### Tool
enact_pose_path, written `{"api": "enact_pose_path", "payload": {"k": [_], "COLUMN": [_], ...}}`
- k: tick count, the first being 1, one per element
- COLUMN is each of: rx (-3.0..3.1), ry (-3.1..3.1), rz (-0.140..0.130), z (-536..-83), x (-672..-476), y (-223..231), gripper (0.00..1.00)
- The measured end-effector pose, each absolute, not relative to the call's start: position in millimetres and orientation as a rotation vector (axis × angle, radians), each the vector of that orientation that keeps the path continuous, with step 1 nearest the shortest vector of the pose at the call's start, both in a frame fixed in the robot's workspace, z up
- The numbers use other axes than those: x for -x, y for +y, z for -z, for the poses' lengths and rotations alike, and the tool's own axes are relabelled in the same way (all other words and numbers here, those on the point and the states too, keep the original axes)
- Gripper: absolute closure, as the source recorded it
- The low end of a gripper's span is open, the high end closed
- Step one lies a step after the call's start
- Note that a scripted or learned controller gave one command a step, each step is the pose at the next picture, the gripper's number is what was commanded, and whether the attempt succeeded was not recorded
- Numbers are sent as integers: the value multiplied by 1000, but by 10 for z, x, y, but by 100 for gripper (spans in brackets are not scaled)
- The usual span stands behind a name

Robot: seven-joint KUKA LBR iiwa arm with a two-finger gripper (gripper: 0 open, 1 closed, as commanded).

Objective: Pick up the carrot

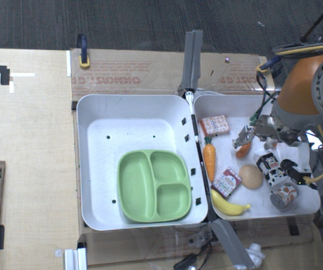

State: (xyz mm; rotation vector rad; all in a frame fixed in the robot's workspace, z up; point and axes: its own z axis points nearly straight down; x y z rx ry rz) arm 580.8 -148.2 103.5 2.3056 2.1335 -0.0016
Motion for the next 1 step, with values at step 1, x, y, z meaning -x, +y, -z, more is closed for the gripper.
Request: {"api": "enact_pose_path", "payload": {"k": [1], "rx": [-2188], "ry": [2259], "rz": [3], "z": [-898], "x": [-4982], "y": [-1005], "gripper": [0]}}
